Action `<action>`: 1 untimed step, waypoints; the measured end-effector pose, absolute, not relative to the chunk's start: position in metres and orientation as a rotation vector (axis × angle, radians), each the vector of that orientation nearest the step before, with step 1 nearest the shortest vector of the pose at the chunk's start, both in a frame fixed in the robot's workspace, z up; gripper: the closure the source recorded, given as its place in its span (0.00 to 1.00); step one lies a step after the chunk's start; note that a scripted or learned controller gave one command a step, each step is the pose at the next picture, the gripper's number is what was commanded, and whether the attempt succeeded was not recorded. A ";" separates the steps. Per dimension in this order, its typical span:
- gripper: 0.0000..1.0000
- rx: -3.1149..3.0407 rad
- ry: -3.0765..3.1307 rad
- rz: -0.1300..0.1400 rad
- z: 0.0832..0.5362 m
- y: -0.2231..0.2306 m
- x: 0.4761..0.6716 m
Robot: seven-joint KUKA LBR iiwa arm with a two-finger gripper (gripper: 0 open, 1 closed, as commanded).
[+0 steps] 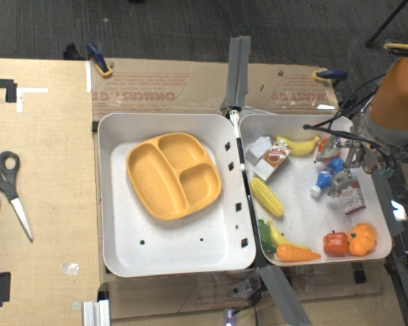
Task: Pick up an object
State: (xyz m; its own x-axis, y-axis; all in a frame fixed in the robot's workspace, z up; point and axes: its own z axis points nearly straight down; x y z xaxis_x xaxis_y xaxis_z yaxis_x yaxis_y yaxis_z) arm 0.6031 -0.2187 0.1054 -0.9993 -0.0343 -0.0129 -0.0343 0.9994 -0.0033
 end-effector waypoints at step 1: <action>0.00 -0.040 3.137 -0.001 0.093 -0.221 0.594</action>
State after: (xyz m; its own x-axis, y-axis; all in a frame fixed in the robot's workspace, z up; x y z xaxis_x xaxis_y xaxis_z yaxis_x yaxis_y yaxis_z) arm 0.5942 -0.2206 0.0934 -0.9997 -0.0255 -0.0043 -0.0255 0.9997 -0.0009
